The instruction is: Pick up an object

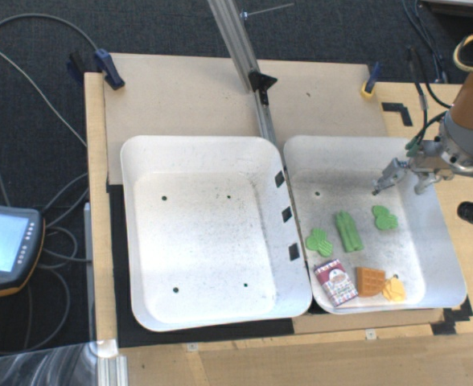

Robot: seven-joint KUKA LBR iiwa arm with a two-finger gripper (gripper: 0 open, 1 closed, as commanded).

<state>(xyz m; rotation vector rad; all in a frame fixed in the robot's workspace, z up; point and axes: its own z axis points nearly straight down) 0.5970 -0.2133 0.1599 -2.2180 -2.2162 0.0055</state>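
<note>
Green clover piece (384, 218) lies below the tool (401, 179), whose fingers are spread wide, holding nothing.

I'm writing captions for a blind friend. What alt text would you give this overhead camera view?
A robot arm's gripper reaches in from the right, open above the right white bin, holding nothing. That bin holds three green pieces, a red card pack, an orange waffle-like block and a yellow piece. The left white bin sits beside it.

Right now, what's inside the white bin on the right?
Inside the right bin: three green pieces, a small red packet, an orange waffle-like piece and a yellow piece. The gripper covers part of the floor.
</note>
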